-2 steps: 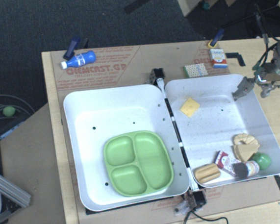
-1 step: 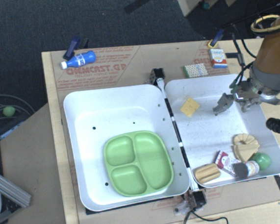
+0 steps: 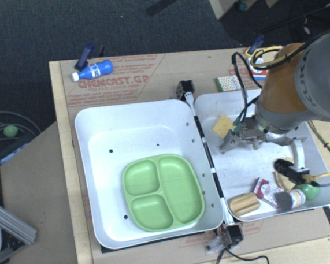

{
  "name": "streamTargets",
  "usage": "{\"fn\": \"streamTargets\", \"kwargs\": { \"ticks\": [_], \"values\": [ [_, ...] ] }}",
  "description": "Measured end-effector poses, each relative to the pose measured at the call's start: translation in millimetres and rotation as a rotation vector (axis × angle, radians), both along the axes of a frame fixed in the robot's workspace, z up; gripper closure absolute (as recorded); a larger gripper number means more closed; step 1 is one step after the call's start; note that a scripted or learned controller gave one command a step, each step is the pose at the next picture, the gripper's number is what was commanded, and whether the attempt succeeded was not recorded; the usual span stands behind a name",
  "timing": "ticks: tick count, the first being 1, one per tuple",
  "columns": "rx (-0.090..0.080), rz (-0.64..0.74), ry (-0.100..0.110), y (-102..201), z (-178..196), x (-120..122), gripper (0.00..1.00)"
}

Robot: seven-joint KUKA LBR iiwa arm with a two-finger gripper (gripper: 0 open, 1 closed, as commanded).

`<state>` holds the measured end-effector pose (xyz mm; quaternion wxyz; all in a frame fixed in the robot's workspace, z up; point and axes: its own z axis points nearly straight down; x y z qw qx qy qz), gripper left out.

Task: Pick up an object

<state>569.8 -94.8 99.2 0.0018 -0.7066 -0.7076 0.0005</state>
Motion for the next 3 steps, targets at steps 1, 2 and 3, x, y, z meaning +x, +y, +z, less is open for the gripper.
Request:
{"fn": "streamTargets", "kwargs": {
  "ticks": [1,2,3],
  "values": [
    [-0.002,-0.001,-0.004,-1.2,-14.5,64.2,0.0],
    [-0.002,0.0,-0.005,3.7,-14.1,90.6,0.0],
    [-0.004,0.001,-0.008,3.8,-3.4,91.3,1.0]
  ]
}}
